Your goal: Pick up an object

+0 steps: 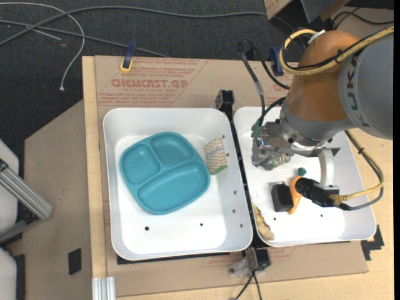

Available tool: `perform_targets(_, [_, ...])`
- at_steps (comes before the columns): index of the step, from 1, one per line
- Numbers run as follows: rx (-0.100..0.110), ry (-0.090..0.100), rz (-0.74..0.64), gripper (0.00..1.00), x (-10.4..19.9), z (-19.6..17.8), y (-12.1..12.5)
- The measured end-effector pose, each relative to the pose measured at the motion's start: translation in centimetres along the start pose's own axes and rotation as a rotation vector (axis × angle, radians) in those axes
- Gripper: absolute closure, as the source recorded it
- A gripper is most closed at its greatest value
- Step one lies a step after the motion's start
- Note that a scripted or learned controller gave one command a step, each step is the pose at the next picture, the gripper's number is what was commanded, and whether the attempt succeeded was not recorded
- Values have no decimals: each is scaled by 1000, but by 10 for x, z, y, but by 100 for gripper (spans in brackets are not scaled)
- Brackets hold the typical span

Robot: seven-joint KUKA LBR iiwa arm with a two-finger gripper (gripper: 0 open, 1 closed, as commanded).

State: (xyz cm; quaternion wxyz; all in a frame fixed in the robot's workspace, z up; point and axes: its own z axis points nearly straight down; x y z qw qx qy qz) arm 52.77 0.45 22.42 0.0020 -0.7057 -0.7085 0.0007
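Over right bin [350, 227], claw [267, 155], fingers hidden

The left bin [119, 230] and the right bin [350, 227] are both plain white, set on a tan cardboard sheet [156, 80] printed with faded red lettering along its far side, and a teal-blue divided plate [164, 172] lies in the left bin with a small cup [215, 154] just right of it, patterned in cream, brown and green. In the right bin lie a black block [282, 197] touching an orange piece [295, 195], a small green bit [302, 170] farther back, and a tan scrap [264, 225] at the near-left corner. The arm [340, 92] is grey with an orange band, a yellow cable [356, 195] trails near it, and two blue clamps [129, 55] sit at the cardboard's far edge against dark grey carpet [187, 11].
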Motion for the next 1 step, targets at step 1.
perform_targets(1, [-5, 0, -2, 100, 58, -10, 3])
